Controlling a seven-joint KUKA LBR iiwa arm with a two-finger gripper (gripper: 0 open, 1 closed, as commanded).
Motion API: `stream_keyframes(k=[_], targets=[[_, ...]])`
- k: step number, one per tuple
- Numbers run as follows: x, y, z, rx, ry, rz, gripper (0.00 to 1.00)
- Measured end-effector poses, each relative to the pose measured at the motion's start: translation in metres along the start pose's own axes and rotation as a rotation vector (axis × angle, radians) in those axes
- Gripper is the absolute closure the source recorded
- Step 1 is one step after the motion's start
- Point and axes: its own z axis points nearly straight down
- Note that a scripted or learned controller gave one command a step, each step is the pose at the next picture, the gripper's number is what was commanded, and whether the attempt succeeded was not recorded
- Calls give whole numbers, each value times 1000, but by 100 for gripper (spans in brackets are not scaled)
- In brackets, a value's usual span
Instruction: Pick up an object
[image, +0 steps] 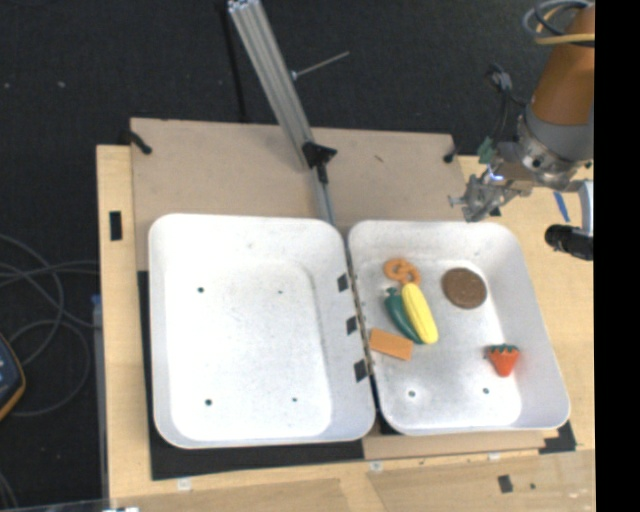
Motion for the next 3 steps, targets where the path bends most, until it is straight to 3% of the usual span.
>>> stream_keyframes(k=[3], targets=[[145, -40, 13, 0, 0, 0, 100]])
